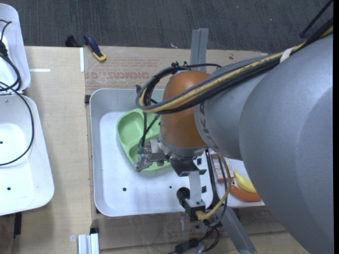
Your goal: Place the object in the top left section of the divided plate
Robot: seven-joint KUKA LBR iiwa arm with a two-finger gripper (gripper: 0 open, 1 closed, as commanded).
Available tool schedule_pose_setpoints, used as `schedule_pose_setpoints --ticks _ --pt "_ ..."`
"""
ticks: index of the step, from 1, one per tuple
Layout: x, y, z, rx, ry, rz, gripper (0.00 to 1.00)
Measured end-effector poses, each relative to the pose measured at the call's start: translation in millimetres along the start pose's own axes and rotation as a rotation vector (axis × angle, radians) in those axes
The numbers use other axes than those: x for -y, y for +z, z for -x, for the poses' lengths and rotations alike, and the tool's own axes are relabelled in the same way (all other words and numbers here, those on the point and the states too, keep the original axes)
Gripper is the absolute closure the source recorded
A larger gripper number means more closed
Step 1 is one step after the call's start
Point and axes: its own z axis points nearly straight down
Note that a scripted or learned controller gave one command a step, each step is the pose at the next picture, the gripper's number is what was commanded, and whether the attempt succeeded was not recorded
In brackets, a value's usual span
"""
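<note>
Pale-green divided plate (128, 133), ridged sections

Two bins side by side on the bench (63, 89): left bin (21, 157) at the bench's left edge, right bin (106, 194) toward the centre. Divided plate (130, 134) inside the right bin, in its rear half, nearer the left wall than the front wall. Arm (254, 120) reaching in from the right, above the right bin, covering the plate's right side. Gripper (142, 160) over the plate's front edge. Fruit-shaped item (244, 187) at the right bin's front right corner, beside the arm. Clamp (94, 47) on the bench behind the right bin's rear left corner. Cable (21, 136) draped across the left bin.
</note>
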Motion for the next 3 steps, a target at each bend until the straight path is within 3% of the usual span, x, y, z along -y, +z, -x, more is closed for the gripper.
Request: schedule_pose_setpoints --ticks 1,2,3 --pt "-40.2 -108.4 -16.5 0.000 0.141 0.003 0.00" --pt "-40.3 -115.5 -15.8 0.005 0.139 -0.001 1.00" --pt "-40.3 -115.2 -15.6 0.005 0.140 -0.002 0.00"
